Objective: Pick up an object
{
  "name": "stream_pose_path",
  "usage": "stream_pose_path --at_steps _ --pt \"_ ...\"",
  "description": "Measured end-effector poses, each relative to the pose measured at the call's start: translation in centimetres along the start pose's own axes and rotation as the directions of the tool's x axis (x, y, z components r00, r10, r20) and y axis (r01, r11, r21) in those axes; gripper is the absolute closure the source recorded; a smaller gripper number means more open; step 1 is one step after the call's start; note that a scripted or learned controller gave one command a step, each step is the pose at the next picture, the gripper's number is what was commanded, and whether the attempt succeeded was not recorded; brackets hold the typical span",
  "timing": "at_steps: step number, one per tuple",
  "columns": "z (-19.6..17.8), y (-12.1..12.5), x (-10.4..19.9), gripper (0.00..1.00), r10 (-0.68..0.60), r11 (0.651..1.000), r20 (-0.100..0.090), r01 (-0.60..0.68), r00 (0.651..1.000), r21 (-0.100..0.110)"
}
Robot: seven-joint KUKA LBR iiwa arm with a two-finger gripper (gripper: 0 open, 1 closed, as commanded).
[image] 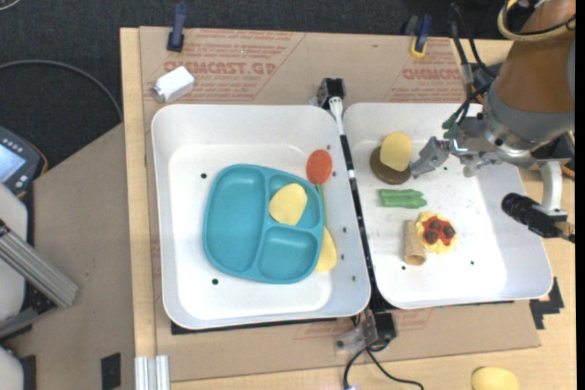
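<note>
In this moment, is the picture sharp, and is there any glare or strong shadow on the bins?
Camera view: mostly sharp, evenly lit; the white bins look bright but keep their detail; soft shadows lie beside the blue tray and under the pincer; the arm's orange band is slightly soft.

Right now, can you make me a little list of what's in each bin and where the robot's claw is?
left bin: blue divided tray, a yellow piece on it, another yellow piece at its right edge, orange-red ball-like toy beside it
right bin: yellow-and-brown toy, green toy, toy pizza slice
claw: low over the right bin, just right of the yellow-and-brown toy
claw holding something: nothing seen between its fingers
</note>
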State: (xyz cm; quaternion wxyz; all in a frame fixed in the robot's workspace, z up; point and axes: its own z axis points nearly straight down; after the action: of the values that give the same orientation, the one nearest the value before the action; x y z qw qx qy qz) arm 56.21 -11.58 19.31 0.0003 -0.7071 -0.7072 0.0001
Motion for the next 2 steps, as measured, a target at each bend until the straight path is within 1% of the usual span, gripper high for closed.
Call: stream_pose_path --at_steps 1,2 --pt "10.7 -3.9 2.3 0.00 -0.001 1.000 0.010 0.001 1.000 -0.018" --pt "0.3 -8.2 9.6 0.00 -0.008 1.000 -0.003 0.008 1.000 -0.008"
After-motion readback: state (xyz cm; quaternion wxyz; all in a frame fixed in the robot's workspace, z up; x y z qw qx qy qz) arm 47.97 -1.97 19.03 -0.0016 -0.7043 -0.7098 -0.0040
